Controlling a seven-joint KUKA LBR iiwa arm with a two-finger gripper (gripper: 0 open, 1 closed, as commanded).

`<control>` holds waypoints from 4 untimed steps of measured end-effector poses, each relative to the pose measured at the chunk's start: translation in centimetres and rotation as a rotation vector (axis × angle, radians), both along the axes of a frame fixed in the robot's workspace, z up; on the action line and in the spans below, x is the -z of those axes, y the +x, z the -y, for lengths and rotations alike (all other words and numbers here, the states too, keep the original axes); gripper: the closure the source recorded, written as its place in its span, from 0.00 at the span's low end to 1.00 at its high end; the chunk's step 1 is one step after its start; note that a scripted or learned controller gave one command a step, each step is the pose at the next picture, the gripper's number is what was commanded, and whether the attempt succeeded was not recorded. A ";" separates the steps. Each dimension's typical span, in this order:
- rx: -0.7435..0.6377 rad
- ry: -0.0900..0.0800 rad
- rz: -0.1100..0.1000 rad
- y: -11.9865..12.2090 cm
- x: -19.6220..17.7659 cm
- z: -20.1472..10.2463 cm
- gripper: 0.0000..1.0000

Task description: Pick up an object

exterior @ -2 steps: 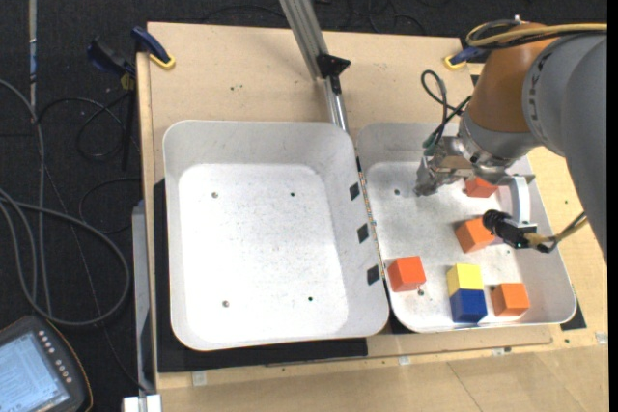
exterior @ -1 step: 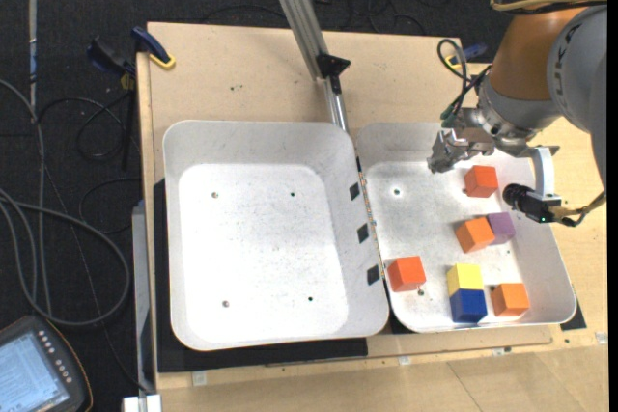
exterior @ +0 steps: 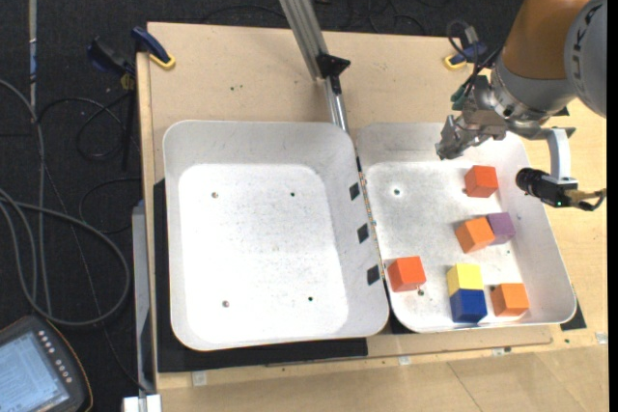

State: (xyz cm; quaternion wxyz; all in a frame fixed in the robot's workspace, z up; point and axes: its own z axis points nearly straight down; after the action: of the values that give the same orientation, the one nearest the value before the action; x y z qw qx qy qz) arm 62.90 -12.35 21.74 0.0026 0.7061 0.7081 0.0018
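The right bin (exterior: 425,178) holds several small blocks. An orange block (exterior: 481,180) lies near its far right, with another orange block (exterior: 474,233) and a purple block (exterior: 501,227) touching just below it. At the bin's near left sits an orange block (exterior: 407,272). A yellow block (exterior: 464,279) rests against a blue block (exterior: 468,305), and an orange block (exterior: 510,299) lies right of them. My gripper (exterior: 451,147) hangs over the bin's far edge, up and left of the topmost orange block, with nothing seen in it.
The left bin (exterior: 193,159) adjoins the right one, joined by black clips (exterior: 365,232). A slanted metal pole (exterior: 294,0) reaches down to the far seam between the bins. Clamps (exterior: 154,48) sit on the bench's far corners.
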 end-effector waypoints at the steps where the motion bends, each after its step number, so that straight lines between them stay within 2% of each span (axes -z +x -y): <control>1: 0.000 -0.001 0.001 0.2 -5.4 0.0 1.00; 3: -0.005 0.002 -0.008 -1.5 -5.0 -11.0 1.00; 4: -0.005 0.003 -0.009 -3.6 -4.4 -15.7 1.00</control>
State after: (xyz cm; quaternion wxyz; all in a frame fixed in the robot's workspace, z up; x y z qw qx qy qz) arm 59.33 3.34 26.09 -0.0015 0.7044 0.7098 -0.0004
